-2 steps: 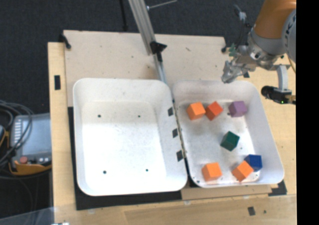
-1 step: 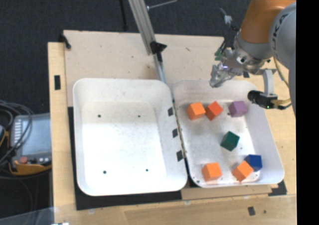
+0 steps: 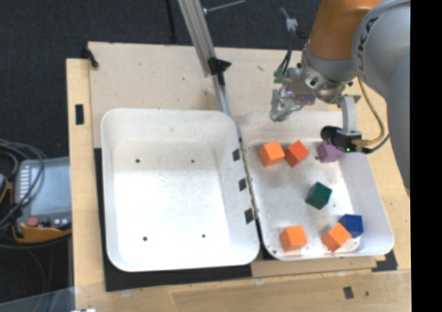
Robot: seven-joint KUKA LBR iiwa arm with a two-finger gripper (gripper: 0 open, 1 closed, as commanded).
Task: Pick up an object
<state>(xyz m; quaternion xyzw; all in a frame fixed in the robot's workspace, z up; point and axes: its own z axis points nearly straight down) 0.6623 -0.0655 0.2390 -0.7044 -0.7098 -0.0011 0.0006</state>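
Several small blocks lie in the right bin [image 3: 369,193]: an orange block [image 3: 271,153] and a red-orange block [image 3: 297,152] side by side near the far end, a purple block [image 3: 329,151] to their right, and a dark green block [image 3: 319,195] in the middle. Along the near edge sit an orange block [image 3: 293,237], another orange block [image 3: 336,236] and a blue block [image 3: 351,223]. My gripper [image 3: 282,109] hangs over the far left corner of the right bin, above and behind the orange block, with nothing visible between its fingers.
The left bin [image 3: 173,190] lies beside the right one. A slanted aluminium post [image 3: 197,24] rises from the bench behind the bins. A black cable with a connector [image 3: 342,139] hangs off the wrist near the purple block.
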